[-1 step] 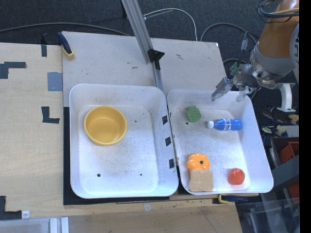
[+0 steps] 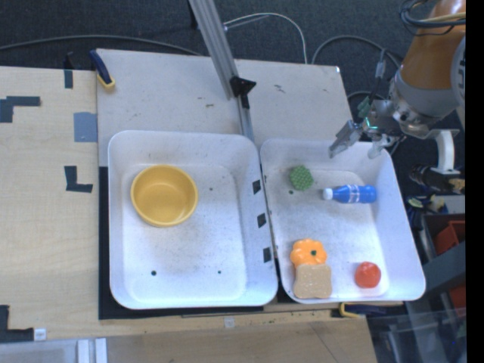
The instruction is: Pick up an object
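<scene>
White plastic bins sit side by side on the bench. Left bin point(image 2: 125, 278) holds a round yellow plastic bowl point(image 2: 164, 195), upright, at about 9 o'clock within it. Right bin point(image 2: 393, 225) holds all the likely pick targets, scattered well apart, which looks meant to give the fingers room around each: a green knobbly ball point(image 2: 301, 177) at 11 o'clock, a blue plastic bottle with white cap point(image 2: 350, 194) lying on its side near 1 o'clock, an orange pumpkin-like toy point(image 2: 308, 252) touching a tan slice of toy bread point(image 2: 312, 282) at 6 o'clock, a small red ball point(image 2: 367, 275) at 5 o'clock.

Two-finger gripper point(image 2: 355, 144) hangs over the right bin's 1 o'clock rim, fingers spread wide, nothing between them. Bottle lies nearest, so I judge it the probable target; no grasp begun.

Labels: bottle's wrap too small to read. No legible writing elsewhere.
</scene>
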`<state>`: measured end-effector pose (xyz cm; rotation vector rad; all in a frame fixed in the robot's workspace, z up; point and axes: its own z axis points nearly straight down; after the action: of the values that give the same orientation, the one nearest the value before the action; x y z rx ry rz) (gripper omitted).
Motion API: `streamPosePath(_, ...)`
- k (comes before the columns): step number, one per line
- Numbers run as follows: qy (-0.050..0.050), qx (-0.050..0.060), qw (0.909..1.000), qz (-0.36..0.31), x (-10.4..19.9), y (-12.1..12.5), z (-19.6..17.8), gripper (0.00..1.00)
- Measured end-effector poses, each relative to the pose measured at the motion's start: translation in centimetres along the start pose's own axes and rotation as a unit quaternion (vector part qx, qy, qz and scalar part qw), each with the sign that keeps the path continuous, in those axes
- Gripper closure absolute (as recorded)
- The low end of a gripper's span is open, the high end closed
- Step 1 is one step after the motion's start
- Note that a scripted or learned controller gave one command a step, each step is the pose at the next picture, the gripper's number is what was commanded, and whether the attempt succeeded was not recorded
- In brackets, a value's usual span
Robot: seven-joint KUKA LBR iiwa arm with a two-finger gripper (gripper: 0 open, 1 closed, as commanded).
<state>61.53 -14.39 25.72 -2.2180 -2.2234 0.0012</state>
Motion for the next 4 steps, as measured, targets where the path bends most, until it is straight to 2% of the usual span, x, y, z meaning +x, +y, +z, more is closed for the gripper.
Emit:
streamPosePath(1,0.0,0.003,1.0,0.0,1.0,0.1,5.8,0.0)
streamPosePath(3,0.0,0.003,1.0,0.0,0.9,0.7,16.3,0.0)
streamPosePath(4,0.0,0.001,1.0,0.0,0.9,0.9,15.0,1.0)
